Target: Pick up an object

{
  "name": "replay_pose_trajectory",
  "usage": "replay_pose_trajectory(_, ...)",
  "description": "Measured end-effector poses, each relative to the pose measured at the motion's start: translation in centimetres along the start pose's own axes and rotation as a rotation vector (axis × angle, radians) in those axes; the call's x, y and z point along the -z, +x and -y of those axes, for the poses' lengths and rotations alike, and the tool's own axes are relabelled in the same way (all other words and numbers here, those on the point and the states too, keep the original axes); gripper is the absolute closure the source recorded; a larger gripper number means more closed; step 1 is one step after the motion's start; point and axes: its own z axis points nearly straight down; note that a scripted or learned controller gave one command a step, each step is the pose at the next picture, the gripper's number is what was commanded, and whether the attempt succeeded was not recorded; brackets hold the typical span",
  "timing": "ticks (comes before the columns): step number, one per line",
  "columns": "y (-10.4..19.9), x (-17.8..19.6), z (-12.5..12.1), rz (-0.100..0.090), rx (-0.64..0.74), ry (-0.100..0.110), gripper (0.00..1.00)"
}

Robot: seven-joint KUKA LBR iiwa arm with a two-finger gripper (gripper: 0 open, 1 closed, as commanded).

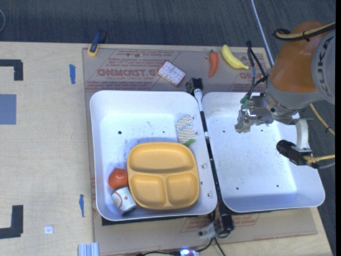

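Fingers of the gripper point(243, 126) hang over the right bin point(256, 191)

Light wood bench point(42, 159) with a brown cardboard sheet point(133, 71) on top. Two white bins side by side on the sheet: left bin point(104, 143), right bin point(256, 196). Along the sheet's far edge: a patterned packet point(171, 73), a red pepper point(213, 63), a banana point(233, 57). Blue tape marks point(72, 74) on the bare wood.
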Motion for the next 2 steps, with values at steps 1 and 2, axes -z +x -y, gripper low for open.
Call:
replay_pose_trajectory(1,7.9,0.6,5.1,0.000,0.000,0.001,1.00)
replay_pose_trajectory(2,8.0,-1.9,9.2,0.001,-0.003,0.000,1.00)
